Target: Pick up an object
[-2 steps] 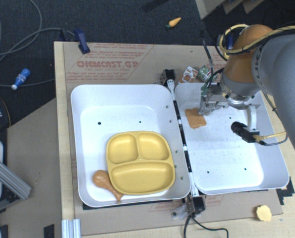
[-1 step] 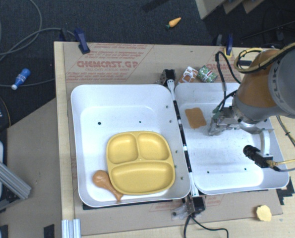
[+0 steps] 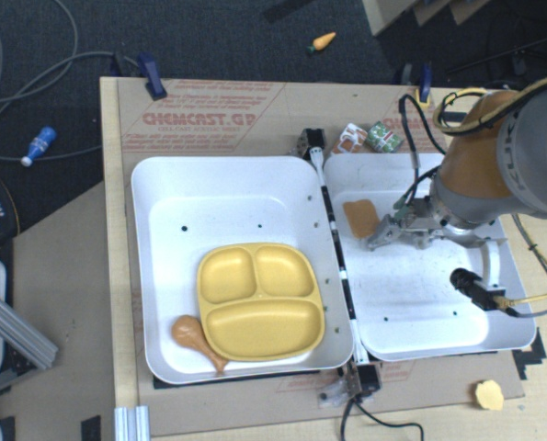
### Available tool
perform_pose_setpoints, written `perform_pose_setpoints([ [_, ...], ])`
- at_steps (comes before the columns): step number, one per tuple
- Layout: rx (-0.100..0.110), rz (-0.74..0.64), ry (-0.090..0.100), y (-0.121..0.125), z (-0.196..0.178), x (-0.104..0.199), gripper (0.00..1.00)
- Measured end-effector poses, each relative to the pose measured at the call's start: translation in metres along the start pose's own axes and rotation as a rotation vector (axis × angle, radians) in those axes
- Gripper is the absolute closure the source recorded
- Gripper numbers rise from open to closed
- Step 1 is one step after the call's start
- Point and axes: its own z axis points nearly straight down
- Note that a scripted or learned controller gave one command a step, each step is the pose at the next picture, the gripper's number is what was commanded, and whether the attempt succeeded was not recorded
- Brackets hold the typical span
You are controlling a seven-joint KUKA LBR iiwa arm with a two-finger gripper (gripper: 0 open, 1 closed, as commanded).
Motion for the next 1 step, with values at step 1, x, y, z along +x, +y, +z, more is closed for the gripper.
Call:
perform_pose_setpoints([
  [1, -0.004, -0.004, -0.001, 0.0357, -0.0003, 0.0253, 0.00],
])
